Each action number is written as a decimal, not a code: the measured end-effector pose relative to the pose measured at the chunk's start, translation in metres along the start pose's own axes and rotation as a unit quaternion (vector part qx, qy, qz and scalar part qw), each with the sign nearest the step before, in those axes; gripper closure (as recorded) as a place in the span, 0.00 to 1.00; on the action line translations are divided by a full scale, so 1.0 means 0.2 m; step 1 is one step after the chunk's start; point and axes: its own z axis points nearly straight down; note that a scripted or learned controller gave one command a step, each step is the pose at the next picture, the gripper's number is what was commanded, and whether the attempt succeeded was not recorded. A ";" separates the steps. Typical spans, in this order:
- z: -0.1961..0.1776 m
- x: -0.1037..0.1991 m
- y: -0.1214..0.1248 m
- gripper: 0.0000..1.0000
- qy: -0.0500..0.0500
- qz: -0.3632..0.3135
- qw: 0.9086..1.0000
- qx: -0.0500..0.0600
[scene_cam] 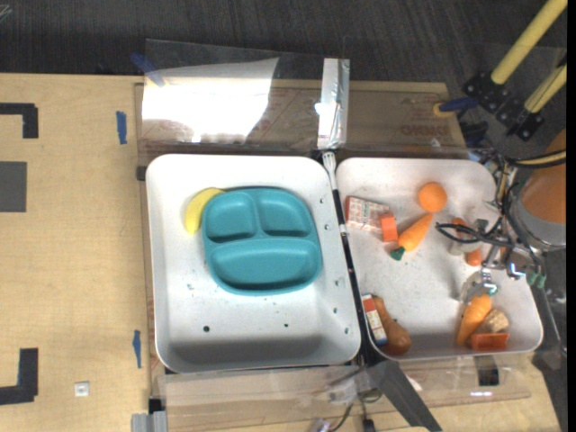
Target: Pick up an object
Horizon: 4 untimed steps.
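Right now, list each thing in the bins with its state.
Teal tray: upright in the left bin, partly covering the banana.
Banana: flat, tucked under tray edge.
Orange ball: resting free.
Carrot: lying tilted.
Bottle: lying on its side.
Gripper: over right bin.

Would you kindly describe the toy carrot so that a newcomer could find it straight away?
Look in the right-hand white bin, in its upper middle area. Just below the orange ball lies the toy carrot, a tapered orange piece slanting down-left to a small green tip. The green end distinguishes it from the other orange items nearby.
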 end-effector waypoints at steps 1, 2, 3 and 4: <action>0.00 -0.16 0.30 0.00 -0.002 0.006 1.000 -0.001; 0.00 -0.14 0.52 0.00 -0.001 0.091 0.996 0.000; 0.00 -0.26 0.61 0.00 -0.002 0.128 0.992 0.000; 0.00 -0.30 0.64 0.00 -0.001 0.170 0.985 0.000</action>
